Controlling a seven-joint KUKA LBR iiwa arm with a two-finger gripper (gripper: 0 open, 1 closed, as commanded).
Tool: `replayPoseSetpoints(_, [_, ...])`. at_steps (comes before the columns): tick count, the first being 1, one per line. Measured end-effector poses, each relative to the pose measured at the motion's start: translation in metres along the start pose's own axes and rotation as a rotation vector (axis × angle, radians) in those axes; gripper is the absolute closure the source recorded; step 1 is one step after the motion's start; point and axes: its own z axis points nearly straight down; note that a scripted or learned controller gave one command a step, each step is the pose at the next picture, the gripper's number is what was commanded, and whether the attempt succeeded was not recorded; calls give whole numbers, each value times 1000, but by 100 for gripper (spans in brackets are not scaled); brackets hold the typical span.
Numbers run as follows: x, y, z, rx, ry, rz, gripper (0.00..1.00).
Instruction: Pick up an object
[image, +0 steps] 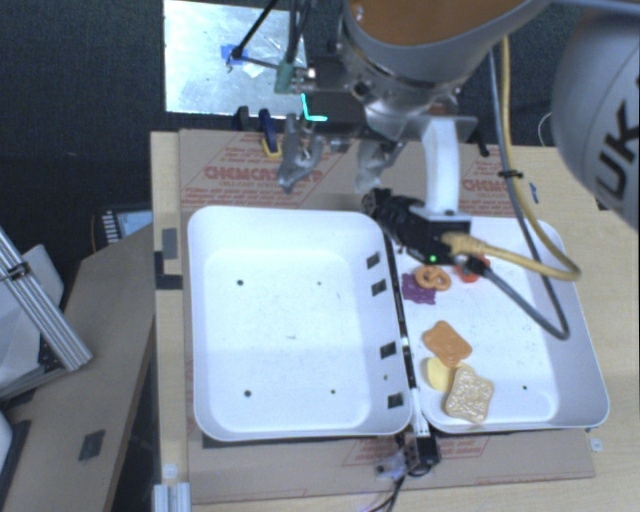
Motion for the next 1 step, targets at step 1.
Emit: replayPoseSetpoints(1, [0,0,-12,-3,2,-5,100])
